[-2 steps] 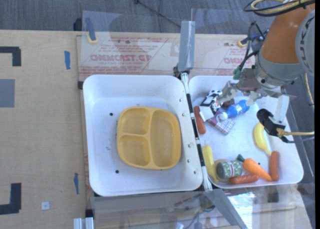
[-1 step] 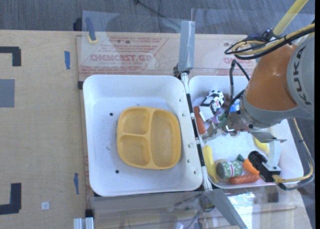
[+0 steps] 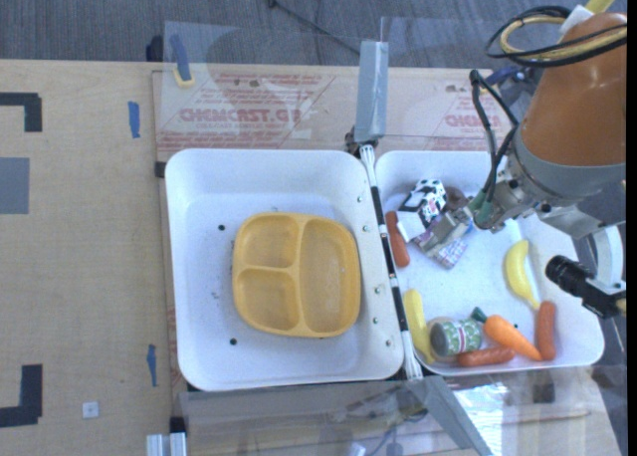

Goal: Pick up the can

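Can (image 3: 456,337) lies on side near front edge of right bin (image 3: 587,342), long axis roughly 3-to-9, touching carrot (image 3: 512,337). Gripper (image 3: 468,217) sits at can's 12 o'clock, well apart; whether spread or closed, cannot tell.

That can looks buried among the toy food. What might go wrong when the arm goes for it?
Likely risks:
1. The can lies on its side in the right bin's near corner, with carrots touching it, so the fingers may catch a carrot instead.
2. The gripper sits farther back, by the cow toy, and may bump things on the way.
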Robot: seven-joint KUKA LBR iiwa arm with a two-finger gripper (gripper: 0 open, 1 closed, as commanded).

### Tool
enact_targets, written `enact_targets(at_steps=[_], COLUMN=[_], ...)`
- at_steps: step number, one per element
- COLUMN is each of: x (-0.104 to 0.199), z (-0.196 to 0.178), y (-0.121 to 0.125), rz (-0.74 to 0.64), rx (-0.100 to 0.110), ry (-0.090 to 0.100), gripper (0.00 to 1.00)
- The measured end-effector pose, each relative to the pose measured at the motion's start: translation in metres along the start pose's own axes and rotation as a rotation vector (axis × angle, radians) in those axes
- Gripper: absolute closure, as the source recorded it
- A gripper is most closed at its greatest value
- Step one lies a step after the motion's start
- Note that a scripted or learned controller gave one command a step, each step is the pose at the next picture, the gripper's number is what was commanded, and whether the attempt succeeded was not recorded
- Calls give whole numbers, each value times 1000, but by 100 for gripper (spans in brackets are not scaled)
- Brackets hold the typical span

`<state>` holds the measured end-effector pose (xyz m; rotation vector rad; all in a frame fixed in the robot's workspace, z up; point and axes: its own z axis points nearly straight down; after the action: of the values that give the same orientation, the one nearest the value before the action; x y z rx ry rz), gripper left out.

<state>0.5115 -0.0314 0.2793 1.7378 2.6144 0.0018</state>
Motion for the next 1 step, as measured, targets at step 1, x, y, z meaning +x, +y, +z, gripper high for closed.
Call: enact_targets(at_steps=[1], x=[25], z=[95], y=[-25], rz=[32], rx=[3], ry=[2], gripper=[0])
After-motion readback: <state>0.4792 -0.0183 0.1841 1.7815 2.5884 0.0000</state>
